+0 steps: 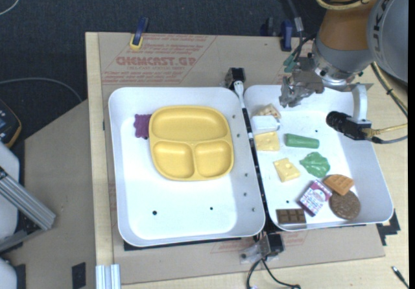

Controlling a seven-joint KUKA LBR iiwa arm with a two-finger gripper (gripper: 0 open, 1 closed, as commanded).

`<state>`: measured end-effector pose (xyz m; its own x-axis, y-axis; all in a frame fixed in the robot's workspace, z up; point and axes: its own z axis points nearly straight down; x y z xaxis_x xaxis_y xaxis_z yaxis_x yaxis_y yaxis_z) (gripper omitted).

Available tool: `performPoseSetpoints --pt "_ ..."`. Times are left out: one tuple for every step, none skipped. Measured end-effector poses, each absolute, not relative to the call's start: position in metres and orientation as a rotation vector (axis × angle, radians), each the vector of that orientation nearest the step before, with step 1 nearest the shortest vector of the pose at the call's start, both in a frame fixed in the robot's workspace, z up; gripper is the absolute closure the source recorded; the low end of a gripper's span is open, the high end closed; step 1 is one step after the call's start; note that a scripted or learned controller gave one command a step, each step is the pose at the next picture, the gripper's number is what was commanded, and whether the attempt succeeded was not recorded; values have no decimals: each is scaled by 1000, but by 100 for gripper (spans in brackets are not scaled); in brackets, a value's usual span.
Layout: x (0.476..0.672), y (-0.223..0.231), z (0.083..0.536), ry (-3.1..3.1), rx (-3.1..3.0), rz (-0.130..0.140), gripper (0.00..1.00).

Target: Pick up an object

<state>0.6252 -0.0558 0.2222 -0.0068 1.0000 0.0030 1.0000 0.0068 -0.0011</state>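
My gripper (291, 98) hangs over the far part of the right bin (375, 171), above and to the right of a small tan food piece (267, 111). Nothing shows between its fingers. Below it in that bin lie a white block (264, 124), a yellow cheese square (267, 142), a cheese wedge (286, 169), a green pickle (301, 141), a green leafy piece (315, 164), an orange piece (338, 183), a brown round cookie (344, 205), a purple packet (314, 197) and a chocolate bar (291, 217).
The left bin (130, 197) holds a yellow divided tray (191, 141) with a purple piece (141, 124) at its left side. A black clip (235, 78) sits at the far end of the rim between the bins. Cardboard (162, 54) lies under both bins.
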Motion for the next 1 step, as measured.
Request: performPoseSetpoints --pt "623 -2 231 -2228 -2214 -4 100"
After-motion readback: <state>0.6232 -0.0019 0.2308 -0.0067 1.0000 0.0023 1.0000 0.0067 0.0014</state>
